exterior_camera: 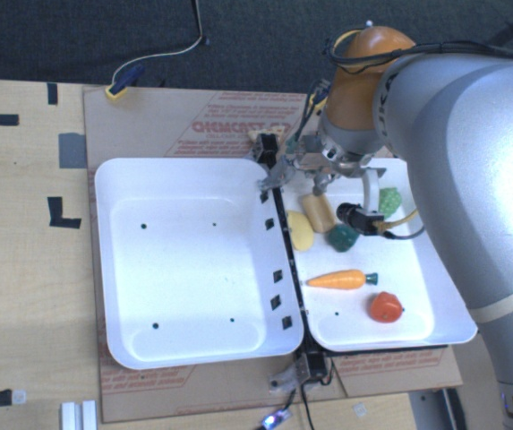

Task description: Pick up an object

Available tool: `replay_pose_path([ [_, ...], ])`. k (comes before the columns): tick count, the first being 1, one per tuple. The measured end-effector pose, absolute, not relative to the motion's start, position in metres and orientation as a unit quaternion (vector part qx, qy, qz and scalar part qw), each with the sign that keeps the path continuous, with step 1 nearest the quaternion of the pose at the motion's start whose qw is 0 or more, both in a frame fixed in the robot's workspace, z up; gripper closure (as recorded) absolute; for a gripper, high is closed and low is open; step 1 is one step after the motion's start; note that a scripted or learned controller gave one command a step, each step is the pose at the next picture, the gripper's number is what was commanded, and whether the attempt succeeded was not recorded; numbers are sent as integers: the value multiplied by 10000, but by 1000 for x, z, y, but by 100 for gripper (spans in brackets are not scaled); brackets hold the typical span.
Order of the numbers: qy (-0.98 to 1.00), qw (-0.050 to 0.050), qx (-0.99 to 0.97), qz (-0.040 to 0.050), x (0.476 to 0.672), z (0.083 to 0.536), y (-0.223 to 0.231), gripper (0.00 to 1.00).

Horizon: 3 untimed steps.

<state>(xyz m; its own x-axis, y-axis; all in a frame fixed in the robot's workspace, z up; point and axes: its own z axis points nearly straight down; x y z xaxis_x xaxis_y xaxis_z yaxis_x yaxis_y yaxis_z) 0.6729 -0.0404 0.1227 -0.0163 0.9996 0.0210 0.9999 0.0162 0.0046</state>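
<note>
gripper [341,176] sits low over the right bin [444,316] near the bread roll [317,211], its hold impossible to tell, so no pick is confirmed; carrot [337,280] and tomato [385,307] lie untouched.

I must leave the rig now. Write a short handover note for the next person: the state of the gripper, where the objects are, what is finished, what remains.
Gripper: low over the far end of the right bin, above the objects. Whether it is open or shut cannot be read from this view, and no object is seen between its fingers.

Objects, all in the right bin: tan cylinder, yellow piece, dark teal piece, green piece, carrot, red tomato.

Done: arm is positioned over the cluster near the divider.

Left: grasp one object and lift it; nothing looks picked up yet.
</note>
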Motion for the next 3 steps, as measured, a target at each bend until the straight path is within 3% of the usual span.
replay_pose_path([
  [2, -7127, 61, -7014, -91, 673, 123, -40, 0],
  [3, -7165, 194, -6970, -183, 674, 132, -23, 100],
])
